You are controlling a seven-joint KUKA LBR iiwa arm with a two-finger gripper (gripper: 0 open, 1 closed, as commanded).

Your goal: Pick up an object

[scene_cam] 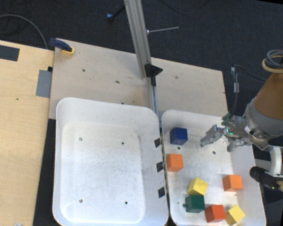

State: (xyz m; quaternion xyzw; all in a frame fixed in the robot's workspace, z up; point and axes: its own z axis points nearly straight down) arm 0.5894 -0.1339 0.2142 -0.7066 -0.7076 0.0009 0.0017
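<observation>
— Nearest the camera, what sat in the right bin (252, 222)?
— A red block (215, 213), touching a yellow block (235, 214) and near a green block (195, 203). Farther back lay another yellow (198, 187), two orange (174, 162) (232, 182) and a blue block (178, 136).
— And the gripper (222, 139)?
— Over the bin's far part, fingers spread, nothing between them; the arm's upper part was cut off at right.
— The left bin (69, 124)?
— Bare white floor.

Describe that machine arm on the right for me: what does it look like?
The arm is a thick, rounded tube with an orange band over grey metal near the wrist. Pale cables loop at its top. It ends in a small grey metal two-finger gripper, where a tiny teal light glows.
</observation>
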